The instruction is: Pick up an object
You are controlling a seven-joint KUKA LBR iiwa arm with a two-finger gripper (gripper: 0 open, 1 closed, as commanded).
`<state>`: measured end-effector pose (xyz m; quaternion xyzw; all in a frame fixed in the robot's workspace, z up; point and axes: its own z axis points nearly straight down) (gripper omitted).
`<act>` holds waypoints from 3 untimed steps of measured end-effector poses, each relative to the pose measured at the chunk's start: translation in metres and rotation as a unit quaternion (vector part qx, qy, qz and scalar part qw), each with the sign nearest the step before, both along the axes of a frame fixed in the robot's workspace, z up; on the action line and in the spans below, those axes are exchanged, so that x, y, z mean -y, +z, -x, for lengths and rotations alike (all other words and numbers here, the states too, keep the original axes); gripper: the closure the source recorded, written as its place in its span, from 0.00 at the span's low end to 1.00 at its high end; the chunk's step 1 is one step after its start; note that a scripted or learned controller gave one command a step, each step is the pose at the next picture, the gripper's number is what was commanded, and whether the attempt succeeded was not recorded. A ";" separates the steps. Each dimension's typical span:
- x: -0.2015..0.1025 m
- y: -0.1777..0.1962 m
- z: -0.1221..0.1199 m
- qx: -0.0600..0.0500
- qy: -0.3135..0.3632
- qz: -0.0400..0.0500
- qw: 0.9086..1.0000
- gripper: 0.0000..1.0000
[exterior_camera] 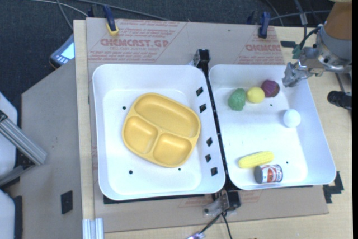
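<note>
Left bin: yellow tray, three compartments, nothing in them. Right bin: six candidate objects. Near edge: corn, with can just beside it, lying on its side. Far side, in a row: green ball, yellow ball, purple ball, the three near touching. White ball alone mid-bin. Gripper at far right rim of right bin, holding nothing; open or closed: cannot tell at this size.

Risks, judged: clustered balls roll or nudge each other on approach; white ball on white gives poor contrast; can may roll; descent close to rim could strike the wall.
</note>
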<state>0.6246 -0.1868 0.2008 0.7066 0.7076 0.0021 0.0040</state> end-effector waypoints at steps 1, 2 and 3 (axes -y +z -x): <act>0.004 0.065 0.002 0.000 0.000 0.000 1.000 1.00; -0.049 0.050 0.014 -0.006 0.002 -0.003 1.000 1.00; -0.109 0.038 0.026 -0.006 0.002 -0.003 1.000 1.00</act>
